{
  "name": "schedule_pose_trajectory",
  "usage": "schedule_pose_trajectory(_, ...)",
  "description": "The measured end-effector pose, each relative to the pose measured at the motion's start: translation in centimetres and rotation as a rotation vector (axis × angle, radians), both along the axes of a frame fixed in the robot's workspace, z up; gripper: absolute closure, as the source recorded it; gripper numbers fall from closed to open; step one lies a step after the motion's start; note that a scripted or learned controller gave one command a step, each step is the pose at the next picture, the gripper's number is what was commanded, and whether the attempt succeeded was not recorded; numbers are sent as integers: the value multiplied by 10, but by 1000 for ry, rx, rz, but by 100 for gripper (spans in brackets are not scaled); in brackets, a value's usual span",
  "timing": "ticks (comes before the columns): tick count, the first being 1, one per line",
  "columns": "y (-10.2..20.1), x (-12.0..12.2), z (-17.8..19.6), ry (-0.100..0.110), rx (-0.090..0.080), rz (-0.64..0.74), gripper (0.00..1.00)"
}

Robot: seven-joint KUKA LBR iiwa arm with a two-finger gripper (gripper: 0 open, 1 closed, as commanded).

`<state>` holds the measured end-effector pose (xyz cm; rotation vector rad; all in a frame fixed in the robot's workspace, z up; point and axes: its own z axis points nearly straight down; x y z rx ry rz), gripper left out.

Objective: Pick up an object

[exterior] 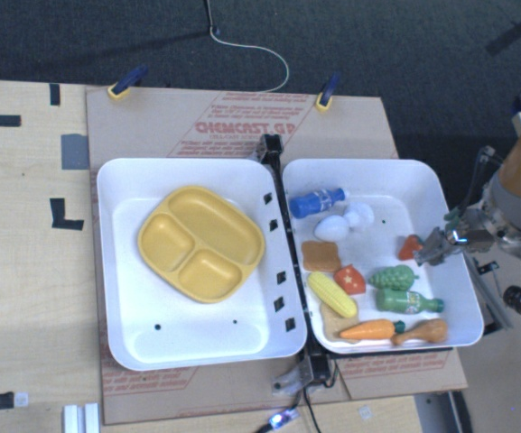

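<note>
The right bin (427, 180) holds several toy foods: a blue bottle (316, 202), a white egg (331, 228), a brown toast slice (320, 256), a red fruit (350, 280), a corn cob (332, 294), a green vegetable (391, 278), a green bottle (410, 302), a carrot (368, 330) and a brown drumstick (425, 332). A small red-orange piece (410, 246) lies near the bin's right wall. My gripper (441, 244) hangs over that right wall, just right of the red-orange piece. Nothing shows in its grasp.
The left bin (129, 332) bears a yellow divided plate (201, 242). Both bins rest on a cardboard sheet (242, 124) clamped at the back. The arm's wrist (504, 215) reaches in from the right edge.
</note>
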<state>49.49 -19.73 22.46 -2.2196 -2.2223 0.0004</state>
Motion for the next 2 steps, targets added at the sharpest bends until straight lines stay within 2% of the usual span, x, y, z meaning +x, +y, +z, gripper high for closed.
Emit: schedule_pose_trajectory(2, 97, 46, 16, 0, 1, 5, 100)
